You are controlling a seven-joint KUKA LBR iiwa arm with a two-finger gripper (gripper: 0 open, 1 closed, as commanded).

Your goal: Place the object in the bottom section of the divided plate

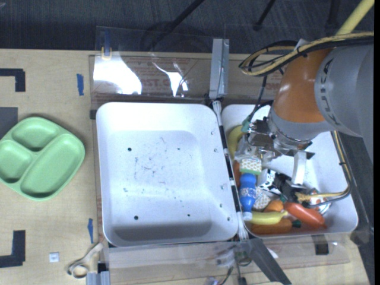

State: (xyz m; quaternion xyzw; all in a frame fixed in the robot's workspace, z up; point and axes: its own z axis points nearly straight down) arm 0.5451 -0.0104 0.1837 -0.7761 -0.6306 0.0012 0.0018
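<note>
The green divided plate [38,157] lies on the wooden bench at the far left, outside both bins, with two small sections at the top and one long section [54,165] at the lower right. My gripper [260,152] hangs low in the right bin [344,177], over a heap of toy food. Just below it lie a blue bottle [247,192], a yellow banana [267,217] and an orange-red carrot [306,214]. A yellow-green item [236,136] sits to the gripper's left. The wrist hides whatever lies directly beneath it.
The left bin [107,123] stands between the plate and the right bin, its raised walls in the path between them. A clear panel [154,70] and a metal post [218,64] rise behind the bins. Cables [279,55] loop over the arm.
</note>
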